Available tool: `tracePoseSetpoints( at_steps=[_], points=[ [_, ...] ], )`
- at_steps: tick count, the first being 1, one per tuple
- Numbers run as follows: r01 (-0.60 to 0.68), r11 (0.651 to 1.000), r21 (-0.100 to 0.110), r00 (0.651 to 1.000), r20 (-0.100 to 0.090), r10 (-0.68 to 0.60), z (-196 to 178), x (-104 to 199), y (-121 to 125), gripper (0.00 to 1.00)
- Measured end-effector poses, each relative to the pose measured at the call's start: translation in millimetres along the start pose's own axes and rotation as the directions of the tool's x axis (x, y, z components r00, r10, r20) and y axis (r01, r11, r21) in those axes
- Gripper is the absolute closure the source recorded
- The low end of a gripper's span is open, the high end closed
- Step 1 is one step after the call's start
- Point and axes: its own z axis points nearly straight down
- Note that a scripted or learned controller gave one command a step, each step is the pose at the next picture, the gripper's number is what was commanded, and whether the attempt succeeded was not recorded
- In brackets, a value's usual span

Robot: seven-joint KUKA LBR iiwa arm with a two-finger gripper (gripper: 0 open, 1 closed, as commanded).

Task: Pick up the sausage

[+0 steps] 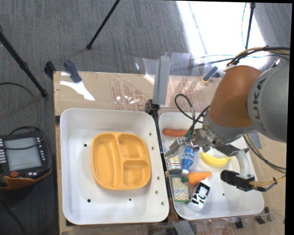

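1. Seen from above at a slant, a counter (104, 91) carries two shallow white bins side by side — a left bin (69, 136) and a right bin (245, 202).
2. The left bin holds a yellow divided plate (120, 160), lying flat near its middle.
3. The grey arm (253, 101), with its orange band, reaches in from the right and hangs over the upper part of the right bin.
4. Its pincer (190, 139) sits low over the bin's left half; whether it is wide or narrow cannot be told, since the wrist and cables hide much of it.
5. The sausage (174, 132) — a slim reddish-orange link — lies flat near the far left corner of the right bin, just beside the pincer on its left and not visibly between its parts.
6. A small blue bottle (187, 158) lies just below the pincer, with a small can or jar (174, 163) at its left.
7. A carrot (199, 177) lies below the bottle, pointing right.
8. A banana (215, 160) lies right of the bottle.
9. A flat patterned packet (180, 190) and a black-and-white object (199, 195) rest near the bin's front edge.
10. A handheld control pendant (20, 158) sits on the floor left of the counter.
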Motion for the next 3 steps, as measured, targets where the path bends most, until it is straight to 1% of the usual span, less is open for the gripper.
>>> tracePoseSetpoints(
  at_steps=[1, 2, 3],
  points=[
    [-0.010, 1.000, -0.001, 1.000, 0.000, 0.010, 11.6, -51.9, 67.0, 0.00],
    [0.012, 1.000, -0.001, 1.000, 0.000, -0.012, 110.8, -86.2, 82.0, 0.00],
    [-0.038, 0.999, -0.002, 0.999, -0.001, 0.038, 110.3, -96.4, 70.5, 0.00]
  ],
)
